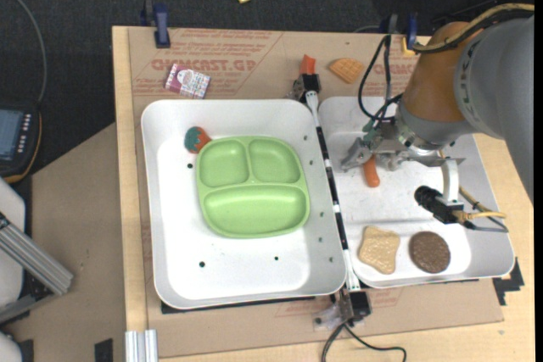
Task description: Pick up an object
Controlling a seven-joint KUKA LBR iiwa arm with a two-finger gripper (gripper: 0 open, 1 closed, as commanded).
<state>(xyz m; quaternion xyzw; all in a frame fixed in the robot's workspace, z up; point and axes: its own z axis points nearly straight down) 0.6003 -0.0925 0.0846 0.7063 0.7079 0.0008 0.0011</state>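
Note:
My gripper (pixel 372 160) hangs low over the upper left part of the right bin (pixel 484 174), its fingers open. A small orange carrot-like piece (pixel 372 175) lies on the bin floor right at the fingertips, and nothing is lifted between them. A tan bread-like piece (pixel 378 250) and a round brown cookie (pixel 430 252) rest near the front of the same bin. The left bin (pixel 170 208) holds a green divided plate (pixel 251 186) and a small red and teal item (pixel 197 139) beside the plate's far left corner.
Behind the bins on the brown board lie a tan cracker (pixel 345 69), an orange-topped clamp (pixel 307 74) and a pink-white packet (pixel 187 80). A ridge (pixel 327 174) separates the two bins. The arm's grey and orange body (pixel 458 85) covers the right bin's far side.

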